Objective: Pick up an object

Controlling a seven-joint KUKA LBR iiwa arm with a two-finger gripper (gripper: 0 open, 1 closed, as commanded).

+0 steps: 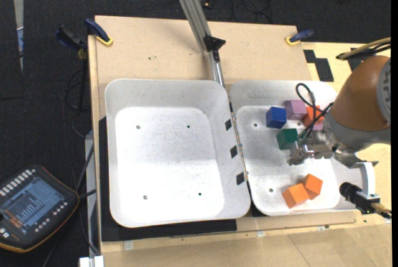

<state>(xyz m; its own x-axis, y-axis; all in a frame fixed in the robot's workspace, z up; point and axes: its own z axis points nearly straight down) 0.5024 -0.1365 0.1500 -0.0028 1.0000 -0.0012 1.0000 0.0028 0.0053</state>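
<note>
Your gripper [298, 154] sits low in the right bin [258, 200].
It is just beside the green block [286, 137]; finger state: cannot tell.

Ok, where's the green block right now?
In the right bin, mid-bin, the green block sits just below the blue block, left of the gripper.

Even overhead light, no hard shadows. White bins [165, 147] run bright, near clipping, speckle still visible. Bench [155, 48] well exposed; floor [43, 42] around it falls dark. Slightly soft overall, arm [360, 104] edges a bit blurred.
</note>
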